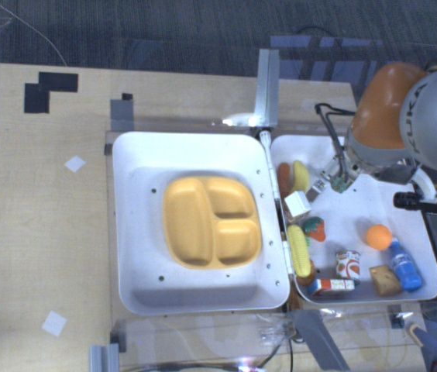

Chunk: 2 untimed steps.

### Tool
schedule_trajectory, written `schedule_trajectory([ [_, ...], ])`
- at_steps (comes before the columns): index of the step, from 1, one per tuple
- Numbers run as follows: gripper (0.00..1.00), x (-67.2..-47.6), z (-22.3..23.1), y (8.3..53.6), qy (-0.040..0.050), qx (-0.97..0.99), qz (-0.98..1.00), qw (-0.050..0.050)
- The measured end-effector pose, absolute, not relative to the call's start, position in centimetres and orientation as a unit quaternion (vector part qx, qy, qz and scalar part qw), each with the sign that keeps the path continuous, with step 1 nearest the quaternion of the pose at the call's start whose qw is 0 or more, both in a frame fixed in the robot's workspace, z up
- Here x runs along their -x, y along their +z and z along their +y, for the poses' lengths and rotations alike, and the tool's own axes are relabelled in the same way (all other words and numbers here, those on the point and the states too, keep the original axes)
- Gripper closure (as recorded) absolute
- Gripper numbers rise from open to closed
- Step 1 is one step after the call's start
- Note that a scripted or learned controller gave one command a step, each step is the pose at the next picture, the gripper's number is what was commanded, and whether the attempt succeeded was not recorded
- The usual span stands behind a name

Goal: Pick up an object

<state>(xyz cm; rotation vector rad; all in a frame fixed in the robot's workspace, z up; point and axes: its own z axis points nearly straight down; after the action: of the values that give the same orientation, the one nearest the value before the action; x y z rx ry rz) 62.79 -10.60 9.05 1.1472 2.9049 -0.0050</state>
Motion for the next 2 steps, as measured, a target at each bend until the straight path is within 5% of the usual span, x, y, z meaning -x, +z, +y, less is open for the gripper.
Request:
schedule_trajectory([
  [1, 0.00, -65.4, -16.0, 8.8, -0.0002, -0.181, 0.984, 0.006],
  [2, 0.00, -66.1, -16.4, 14.3, 0.0010, -0.305, 0.952, 0.007],
])
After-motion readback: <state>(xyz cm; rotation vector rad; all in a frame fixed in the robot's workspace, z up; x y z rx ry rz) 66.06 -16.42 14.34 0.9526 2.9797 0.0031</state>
